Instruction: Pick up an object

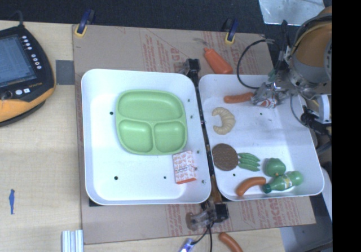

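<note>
Hand [266, 98] poised low at the right bin's [316, 149] far edge, beside the red sausage [239, 97], a likely pick target; whether its fingers are apart cannot be told.

bins [101, 132]: I'm seeing smooth white plastic, faintly glossy
green tray [151, 121]: looking like matt moulded plastic to me
bench top [39, 177]: I'm reading pale wood grain
sheet under the bins [141, 48]: showing as brown printed cardboard, matt
toy foods [224, 120]: appearing as smooth plastic, slightly shiny
packet [184, 167]: I'm taking it for printed paper
arm [310, 48]: I'm seeing a smooth orange-tinted casing
</note>
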You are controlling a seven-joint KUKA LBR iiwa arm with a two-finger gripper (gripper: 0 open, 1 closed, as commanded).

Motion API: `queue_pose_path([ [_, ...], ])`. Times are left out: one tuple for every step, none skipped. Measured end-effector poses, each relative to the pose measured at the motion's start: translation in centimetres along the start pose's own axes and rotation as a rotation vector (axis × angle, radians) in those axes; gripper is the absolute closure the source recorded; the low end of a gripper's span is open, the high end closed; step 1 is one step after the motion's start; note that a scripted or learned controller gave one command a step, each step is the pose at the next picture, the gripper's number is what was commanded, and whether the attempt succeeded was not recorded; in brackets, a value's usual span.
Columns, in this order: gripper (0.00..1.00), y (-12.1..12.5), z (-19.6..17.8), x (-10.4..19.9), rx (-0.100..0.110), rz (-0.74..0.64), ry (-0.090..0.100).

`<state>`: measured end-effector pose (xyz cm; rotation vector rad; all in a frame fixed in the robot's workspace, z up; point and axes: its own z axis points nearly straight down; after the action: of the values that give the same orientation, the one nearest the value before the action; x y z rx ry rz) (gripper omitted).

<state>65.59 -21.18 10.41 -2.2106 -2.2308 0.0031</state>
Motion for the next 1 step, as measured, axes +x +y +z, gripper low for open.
queue_pose_path([
  [1.00, -1.50, -3.46, -0.01, 0.001, 0.008, 0.002],
])
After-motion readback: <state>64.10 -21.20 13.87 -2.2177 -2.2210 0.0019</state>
